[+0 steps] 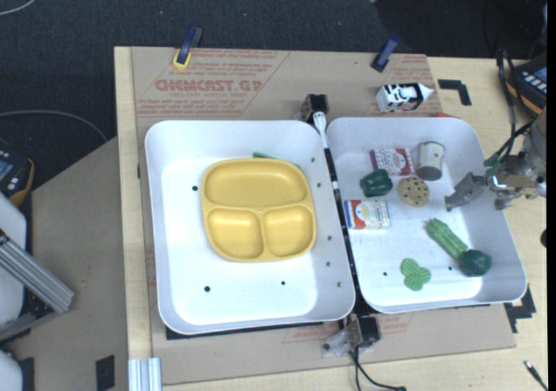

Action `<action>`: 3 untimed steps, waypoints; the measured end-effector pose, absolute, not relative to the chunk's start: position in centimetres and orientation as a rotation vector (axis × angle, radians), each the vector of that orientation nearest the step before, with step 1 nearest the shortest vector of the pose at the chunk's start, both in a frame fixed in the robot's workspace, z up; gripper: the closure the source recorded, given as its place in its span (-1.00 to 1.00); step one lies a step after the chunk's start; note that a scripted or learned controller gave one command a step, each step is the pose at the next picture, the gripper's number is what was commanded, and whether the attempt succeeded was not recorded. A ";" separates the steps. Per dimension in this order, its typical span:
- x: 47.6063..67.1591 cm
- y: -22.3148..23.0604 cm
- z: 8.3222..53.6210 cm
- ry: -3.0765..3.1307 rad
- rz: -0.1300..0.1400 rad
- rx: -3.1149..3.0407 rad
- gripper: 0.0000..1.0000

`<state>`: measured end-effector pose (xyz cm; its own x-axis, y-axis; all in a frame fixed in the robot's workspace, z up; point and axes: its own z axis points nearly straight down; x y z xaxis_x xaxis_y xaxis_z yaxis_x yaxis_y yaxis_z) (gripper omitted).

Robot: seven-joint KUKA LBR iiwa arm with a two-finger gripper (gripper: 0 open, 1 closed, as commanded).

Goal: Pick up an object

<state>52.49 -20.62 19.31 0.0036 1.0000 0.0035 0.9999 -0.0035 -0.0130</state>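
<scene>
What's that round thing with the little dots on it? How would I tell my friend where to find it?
Look in the right bin, the one packed with small toys, not the left bin holding the yellow tray. Near its middle, just below the grey cup and right of the dark green toy, lies the tan disc. It is the only flat round piece speckled with dark dots.

Glossy yellow plastic tray (258, 208); smooth white plastic bins (174, 233)

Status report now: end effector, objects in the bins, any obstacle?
End effector over right bin, holding nothing. Nearest: green cylinder. Yellow tray in left bin. No obstacle.
</scene>
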 end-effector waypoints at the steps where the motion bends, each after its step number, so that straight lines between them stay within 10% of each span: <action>1: 52.8 -20.6 20.0 -2.221 0.000 -2.222 -1.00; 3: 53.0 -19.9 9.4 -2.217 0.004 -2.216 -1.00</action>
